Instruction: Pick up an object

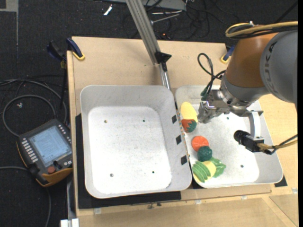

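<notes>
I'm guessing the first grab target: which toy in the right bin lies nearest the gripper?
The yellow toy with the red end, just left of the gripper; the orange, dark green and yellow-green toys lie lower in the bin.

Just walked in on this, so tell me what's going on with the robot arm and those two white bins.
The arm's gripper hangs over the right bin, close beside a yellow and red toy near the divider. Nothing shows between its fingers. An orange ball, a dark green ball and a green and yellow toy lie lower in that bin. The left bin sits alongside.
</notes>
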Robot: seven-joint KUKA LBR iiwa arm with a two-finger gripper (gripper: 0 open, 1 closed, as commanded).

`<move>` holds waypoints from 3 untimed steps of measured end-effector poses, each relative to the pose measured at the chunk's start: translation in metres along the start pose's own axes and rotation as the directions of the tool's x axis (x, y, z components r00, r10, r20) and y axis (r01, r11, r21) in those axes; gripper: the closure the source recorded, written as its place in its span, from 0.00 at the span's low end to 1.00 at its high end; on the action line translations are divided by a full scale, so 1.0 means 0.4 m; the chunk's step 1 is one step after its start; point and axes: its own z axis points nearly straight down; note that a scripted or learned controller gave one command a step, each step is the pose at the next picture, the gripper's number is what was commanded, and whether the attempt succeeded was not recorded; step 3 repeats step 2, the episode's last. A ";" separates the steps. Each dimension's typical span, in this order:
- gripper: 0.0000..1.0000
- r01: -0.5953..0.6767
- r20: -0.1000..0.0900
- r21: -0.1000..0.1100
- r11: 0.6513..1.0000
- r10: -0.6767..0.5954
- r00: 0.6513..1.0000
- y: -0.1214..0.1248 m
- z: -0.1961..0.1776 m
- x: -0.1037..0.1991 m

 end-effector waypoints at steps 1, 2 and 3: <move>1.00 0.001 0.000 0.000 1.000 -0.001 1.000 0.002 0.001 0.153; 1.00 0.001 0.001 -0.001 1.000 -0.001 1.000 -0.013 -0.028 0.270; 1.00 0.001 0.001 -0.001 1.000 -0.001 1.000 -0.013 -0.028 0.270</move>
